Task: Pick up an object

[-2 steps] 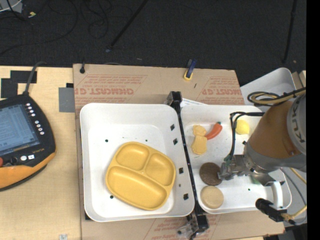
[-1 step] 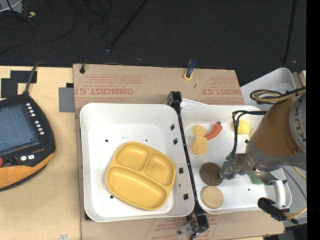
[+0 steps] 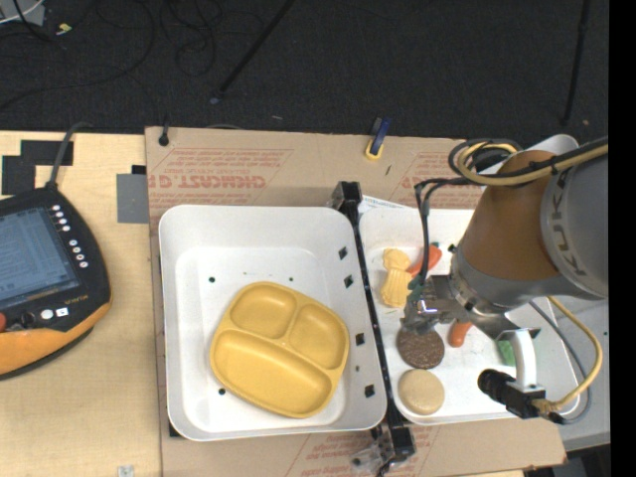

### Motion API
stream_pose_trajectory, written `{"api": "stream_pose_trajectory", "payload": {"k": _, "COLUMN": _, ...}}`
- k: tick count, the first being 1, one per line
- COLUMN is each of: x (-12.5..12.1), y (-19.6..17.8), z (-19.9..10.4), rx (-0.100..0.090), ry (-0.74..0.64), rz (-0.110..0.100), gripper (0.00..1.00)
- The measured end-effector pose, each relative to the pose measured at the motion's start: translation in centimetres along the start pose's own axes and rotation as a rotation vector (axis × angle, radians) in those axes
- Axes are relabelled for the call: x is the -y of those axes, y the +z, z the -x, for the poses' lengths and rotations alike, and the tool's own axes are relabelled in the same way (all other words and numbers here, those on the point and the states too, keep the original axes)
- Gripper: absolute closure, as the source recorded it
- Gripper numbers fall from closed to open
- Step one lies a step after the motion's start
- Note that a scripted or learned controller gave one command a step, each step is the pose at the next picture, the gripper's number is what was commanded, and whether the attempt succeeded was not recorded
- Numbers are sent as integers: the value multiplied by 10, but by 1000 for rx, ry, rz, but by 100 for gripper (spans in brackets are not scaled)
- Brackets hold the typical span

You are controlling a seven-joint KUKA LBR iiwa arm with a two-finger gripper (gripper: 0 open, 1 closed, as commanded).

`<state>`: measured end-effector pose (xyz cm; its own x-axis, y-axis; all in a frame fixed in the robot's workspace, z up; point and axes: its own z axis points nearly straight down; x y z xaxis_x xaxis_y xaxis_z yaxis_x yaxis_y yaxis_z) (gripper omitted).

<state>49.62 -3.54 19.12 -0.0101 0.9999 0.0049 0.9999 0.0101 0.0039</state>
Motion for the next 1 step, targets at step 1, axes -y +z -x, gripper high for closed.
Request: {"api": "stream_pose_trajectory", "payload": {"k": 1, "x": 18, "y": -177, "z": -68, "rx": 0, "ry": 2, "rz": 11, "gripper": 100}}
